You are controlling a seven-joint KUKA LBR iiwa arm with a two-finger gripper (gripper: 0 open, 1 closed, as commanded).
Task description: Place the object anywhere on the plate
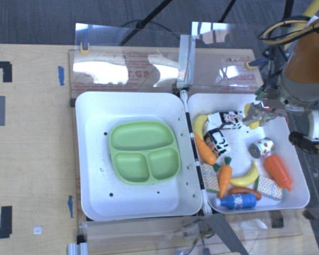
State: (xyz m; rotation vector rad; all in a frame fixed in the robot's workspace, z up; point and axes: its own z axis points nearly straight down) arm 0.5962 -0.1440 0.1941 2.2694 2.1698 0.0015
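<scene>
The green three-compartment plate (144, 152) lies in the middle of the left bin (90, 116), and nothing rests on it. My gripper (254, 115) hangs low over the back right part of the right bin (300, 193), at the end of the grey and orange arm (305, 62). A small yellow item (251, 110) sits right at the gripper; whether it is gripped cannot be made out. Just left of it lies a black-and-white cow-patterned toy (229, 118).
The right bin holds several toys: a banana (200, 125), a long carrot (206, 150), a small carrot (225, 177), a second banana (246, 176), a small can (260, 147), an orange bottle (279, 172) and a blue bottle (237, 201). A ridge (194, 153) divides the bins.
</scene>
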